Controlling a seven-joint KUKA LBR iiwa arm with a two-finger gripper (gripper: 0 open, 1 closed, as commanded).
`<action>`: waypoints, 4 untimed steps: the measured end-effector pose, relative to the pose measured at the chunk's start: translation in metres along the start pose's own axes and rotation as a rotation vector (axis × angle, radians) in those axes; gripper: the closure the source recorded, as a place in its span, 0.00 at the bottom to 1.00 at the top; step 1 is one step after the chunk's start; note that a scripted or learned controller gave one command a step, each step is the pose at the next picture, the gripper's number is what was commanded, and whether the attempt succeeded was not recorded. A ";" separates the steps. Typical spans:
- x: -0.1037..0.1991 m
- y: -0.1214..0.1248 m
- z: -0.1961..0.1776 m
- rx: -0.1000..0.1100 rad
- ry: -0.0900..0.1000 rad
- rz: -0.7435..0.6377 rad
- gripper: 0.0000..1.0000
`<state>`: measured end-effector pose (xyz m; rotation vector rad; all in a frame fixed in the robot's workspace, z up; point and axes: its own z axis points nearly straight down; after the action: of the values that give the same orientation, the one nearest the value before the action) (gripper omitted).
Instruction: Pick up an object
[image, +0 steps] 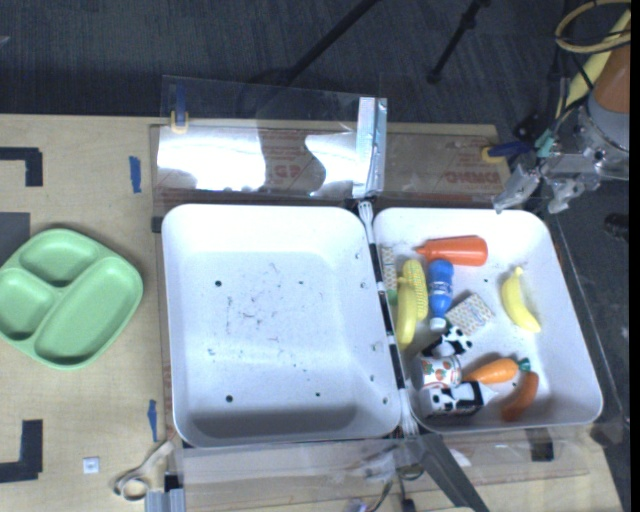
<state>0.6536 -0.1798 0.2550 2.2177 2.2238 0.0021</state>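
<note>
Right now the bench holds 2 shallow white plastic bins side by side. The left white bin sits well off to the far side of the gripper, its floor bare but for scuffs. The right white bin lies just below and beside the fingers, and every candidate for the pick is heaped there, which I take to be why the arm waits at this end.

Farthest from the fingers, beyond the left bin, a pale green divided plastic tray rests on the wooden bench top. A sheet of clear plastic stands behind the left bin, perhaps as a guard.

The grey two-finger gripper hangs over the right bin's back corner, above the rim, with nothing between its fingers; whether they are spread or closed I cannot tell at this angle.

Among the objects, the long orange plastic carrot is nearest the fingers, just inside the back wall. Below it lie a yellow toy corn cob and a blue plastic bottle, touching side by side. A small yellow toy banana sits apart toward the arm's side, so it looks the easiest to take cleanly. Farthest down, a black-and-white toy cow crowds against a smaller orange carrot.
</note>
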 end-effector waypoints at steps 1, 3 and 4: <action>-0.035 -0.038 0.091 -0.001 -0.001 -0.003 0.00; -0.032 -0.072 0.166 -0.012 0.010 -0.182 0.00; -0.036 -0.072 0.156 -0.014 0.002 -0.180 1.00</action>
<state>0.5820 -0.2158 0.0987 2.0030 2.4074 0.0191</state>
